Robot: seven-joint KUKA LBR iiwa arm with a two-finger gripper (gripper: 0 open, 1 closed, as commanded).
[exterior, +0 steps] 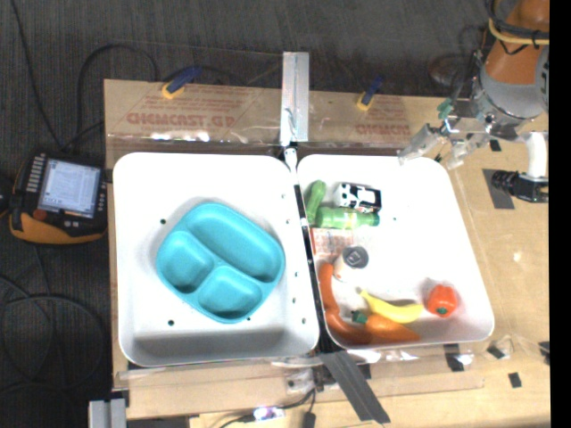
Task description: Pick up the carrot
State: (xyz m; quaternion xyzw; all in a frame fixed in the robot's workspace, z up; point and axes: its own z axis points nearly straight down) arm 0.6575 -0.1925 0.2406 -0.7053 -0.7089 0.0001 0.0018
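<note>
Camera view puts the long orange carrot at the lower edge of the right white bin, lying nearly level beneath a yellow banana — down-left of the two-finger gripper, whose pincer state I cannot tell.

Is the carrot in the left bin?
No, the carrot lies in the right bin, by the banana.
</note>
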